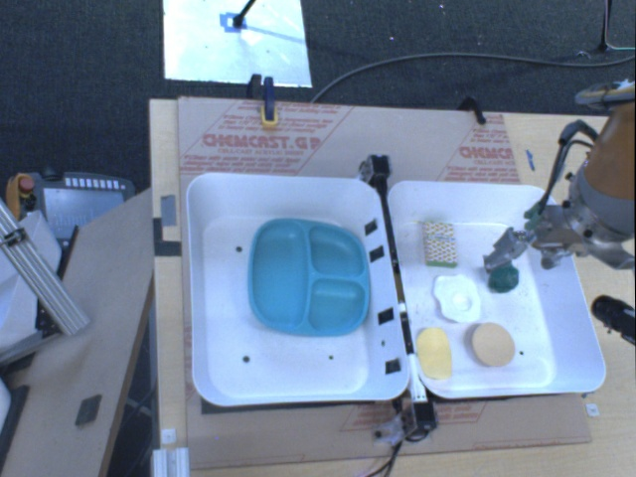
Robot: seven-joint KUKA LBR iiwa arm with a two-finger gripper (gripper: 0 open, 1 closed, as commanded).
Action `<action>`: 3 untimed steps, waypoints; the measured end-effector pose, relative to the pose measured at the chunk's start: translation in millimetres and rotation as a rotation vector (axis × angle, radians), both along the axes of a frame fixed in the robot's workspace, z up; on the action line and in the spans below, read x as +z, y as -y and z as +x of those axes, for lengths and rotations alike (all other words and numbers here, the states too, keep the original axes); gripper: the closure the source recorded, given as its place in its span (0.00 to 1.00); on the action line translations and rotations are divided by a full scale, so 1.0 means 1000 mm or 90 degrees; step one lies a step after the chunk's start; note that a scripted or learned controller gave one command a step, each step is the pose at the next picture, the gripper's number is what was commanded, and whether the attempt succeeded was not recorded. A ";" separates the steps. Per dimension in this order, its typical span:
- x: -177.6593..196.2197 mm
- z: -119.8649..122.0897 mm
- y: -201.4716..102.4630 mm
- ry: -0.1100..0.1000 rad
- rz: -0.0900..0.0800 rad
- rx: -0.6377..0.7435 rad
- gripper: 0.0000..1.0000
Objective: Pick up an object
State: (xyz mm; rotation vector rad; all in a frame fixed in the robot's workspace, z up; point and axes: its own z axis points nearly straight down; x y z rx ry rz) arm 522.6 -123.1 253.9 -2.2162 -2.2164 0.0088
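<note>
Two white bins side by side on a cardboard-covered bench: left bin (214,266) with one blue divided plate (306,276); right bin (566,326) with five small items: speckled sponge (439,243), white piece (458,298), yellow piece (433,353), tan disc (492,345), green object (504,279). Gripper (517,246) just above the green object, fingers spread, grasping nothing. Dark carpet around the bench.

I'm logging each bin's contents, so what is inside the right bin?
The right bin holds a patterned sponge, a white fried egg toy, a yellow piece, a tan disc and a green object, partly covered by the gripper.
</note>
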 end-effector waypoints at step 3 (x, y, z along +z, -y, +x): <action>-0.086 -0.003 0.009 0.005 0.000 0.000 0.00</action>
